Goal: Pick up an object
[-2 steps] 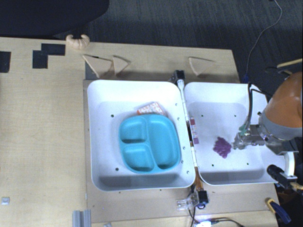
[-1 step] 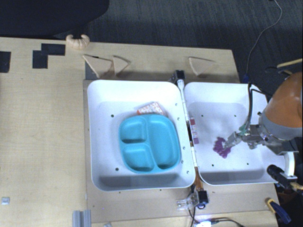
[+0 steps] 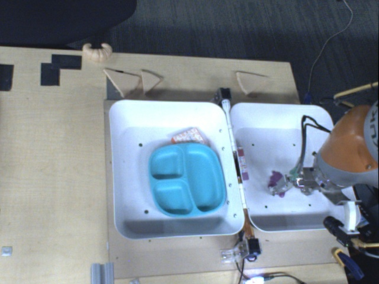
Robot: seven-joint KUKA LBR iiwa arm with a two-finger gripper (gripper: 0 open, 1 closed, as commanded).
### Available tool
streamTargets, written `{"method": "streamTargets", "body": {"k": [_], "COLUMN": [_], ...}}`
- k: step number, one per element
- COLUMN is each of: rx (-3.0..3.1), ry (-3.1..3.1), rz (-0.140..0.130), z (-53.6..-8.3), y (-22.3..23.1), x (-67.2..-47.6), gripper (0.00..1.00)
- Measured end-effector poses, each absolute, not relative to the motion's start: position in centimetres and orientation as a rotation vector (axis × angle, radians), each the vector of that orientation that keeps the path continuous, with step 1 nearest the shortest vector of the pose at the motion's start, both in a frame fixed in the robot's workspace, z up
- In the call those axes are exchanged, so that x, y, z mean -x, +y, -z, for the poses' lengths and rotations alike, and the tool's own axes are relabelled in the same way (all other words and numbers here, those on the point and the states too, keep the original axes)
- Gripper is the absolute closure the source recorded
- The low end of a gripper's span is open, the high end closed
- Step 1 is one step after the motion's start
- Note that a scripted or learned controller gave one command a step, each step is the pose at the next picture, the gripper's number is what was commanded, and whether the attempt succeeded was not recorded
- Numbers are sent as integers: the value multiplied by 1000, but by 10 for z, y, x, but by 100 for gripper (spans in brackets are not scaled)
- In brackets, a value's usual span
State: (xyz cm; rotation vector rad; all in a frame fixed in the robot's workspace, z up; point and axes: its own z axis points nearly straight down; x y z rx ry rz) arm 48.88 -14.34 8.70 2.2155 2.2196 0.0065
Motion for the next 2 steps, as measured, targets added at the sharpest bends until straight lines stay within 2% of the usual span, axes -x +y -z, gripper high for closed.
{"method": "streamTargets", "body": {"k": [1,2], "rx": [-2209,-2216], "ry": [2217,2227], "rz": [-12,-6], "z": [-99,-185], "y": [-144,27], "x": [-491,-518], "gripper": [100,100]}}
